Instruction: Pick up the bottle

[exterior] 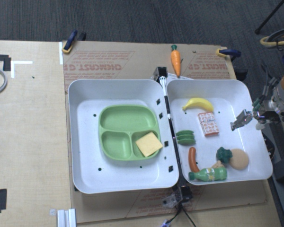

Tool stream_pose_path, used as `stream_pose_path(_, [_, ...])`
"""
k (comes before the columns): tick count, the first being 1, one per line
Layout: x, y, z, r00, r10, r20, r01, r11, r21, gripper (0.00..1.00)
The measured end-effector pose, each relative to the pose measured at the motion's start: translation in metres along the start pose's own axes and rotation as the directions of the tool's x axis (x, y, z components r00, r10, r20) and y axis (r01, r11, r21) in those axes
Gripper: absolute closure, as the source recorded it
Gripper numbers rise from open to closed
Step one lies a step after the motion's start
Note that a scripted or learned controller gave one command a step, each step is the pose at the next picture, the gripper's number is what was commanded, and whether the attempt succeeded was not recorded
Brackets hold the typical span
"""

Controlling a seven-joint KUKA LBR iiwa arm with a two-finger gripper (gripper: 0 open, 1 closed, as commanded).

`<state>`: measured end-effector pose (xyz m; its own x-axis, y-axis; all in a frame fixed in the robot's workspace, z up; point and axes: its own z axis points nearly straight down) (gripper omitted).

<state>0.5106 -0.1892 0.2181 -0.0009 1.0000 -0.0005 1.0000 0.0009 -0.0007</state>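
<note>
Dark grey carpet floor [132,8] along the top. Light wood table [23,141] on the left, brown cardboard sheet [104,63] over it, blue clamps [70,41] pinning the far corners. Even, diffuse light.

A robotics lab: a taped bench [28,141] with cardboard [132,60] clamped down, two white bins [85,174] of toy food, grey carpet [109,8], cables [180,212].

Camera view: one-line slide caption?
Hand poised over the right bin, apart from the green bottle lying at its near edge; green tray in the left bin.
</note>
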Motion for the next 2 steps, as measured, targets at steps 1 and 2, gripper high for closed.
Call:
stream_pose_path(1, [0.000, 0.000, -0.009, 1.000, -0.001, 0.001, 0.001, 1.000, -0.001, 1.00])
stream_pose_path(2, [-0.033, -0.031, 0.006, 0.989, -0.148, 0.000, 0.148, 0.989, -0.001, 1.00])
